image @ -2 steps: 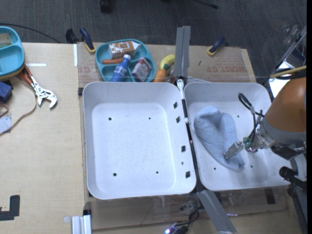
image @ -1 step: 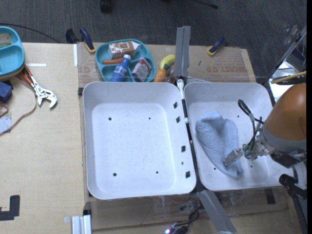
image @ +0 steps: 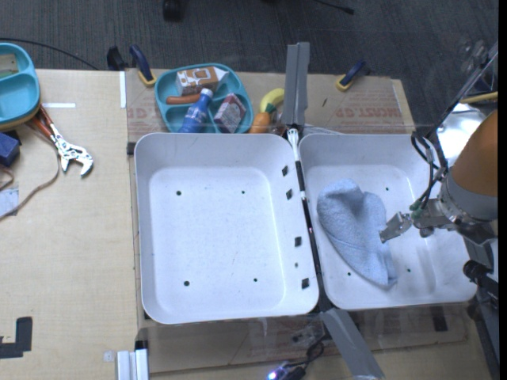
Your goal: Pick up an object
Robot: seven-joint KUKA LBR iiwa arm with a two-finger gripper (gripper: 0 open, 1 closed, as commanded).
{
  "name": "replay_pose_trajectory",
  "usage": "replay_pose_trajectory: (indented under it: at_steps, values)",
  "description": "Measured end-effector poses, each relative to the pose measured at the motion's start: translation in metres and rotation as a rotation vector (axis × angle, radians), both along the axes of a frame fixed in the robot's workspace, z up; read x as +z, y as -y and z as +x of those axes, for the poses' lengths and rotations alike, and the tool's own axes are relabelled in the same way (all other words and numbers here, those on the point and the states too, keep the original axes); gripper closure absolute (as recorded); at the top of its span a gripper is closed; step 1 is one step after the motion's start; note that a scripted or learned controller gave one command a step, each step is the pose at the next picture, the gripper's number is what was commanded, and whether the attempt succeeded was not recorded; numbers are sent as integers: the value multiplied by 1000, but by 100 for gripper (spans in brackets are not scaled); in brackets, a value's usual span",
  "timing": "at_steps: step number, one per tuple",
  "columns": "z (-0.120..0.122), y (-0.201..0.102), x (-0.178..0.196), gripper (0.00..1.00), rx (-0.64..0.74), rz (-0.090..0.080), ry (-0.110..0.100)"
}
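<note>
Lying crumpled against the left wall of the right bin (image: 444,291), the blue cloth (image: 355,226) offers a raised fold; the gripper (image: 394,228) hovers at its right edge, grip state indiscernible.

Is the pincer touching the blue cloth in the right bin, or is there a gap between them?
Cannot tell. In the camera view the pincer meets the right edge of the blue cloth in the right bin, but from above, contact and hovering look alike.
</note>
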State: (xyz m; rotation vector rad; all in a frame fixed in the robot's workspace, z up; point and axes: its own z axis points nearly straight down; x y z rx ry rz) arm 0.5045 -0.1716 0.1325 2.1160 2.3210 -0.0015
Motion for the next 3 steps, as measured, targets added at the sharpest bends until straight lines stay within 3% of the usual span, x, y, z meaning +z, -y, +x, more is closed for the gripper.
replay_pose_trajectory:
  at_steps: [1, 2, 3]
  values:
    - [64, 7, -12, 0, -146, -1, -1]
    - [133, 2, -41, 0, 63, -1, 1]
    - [96, 41, -15, 0, 120, -1, 1]
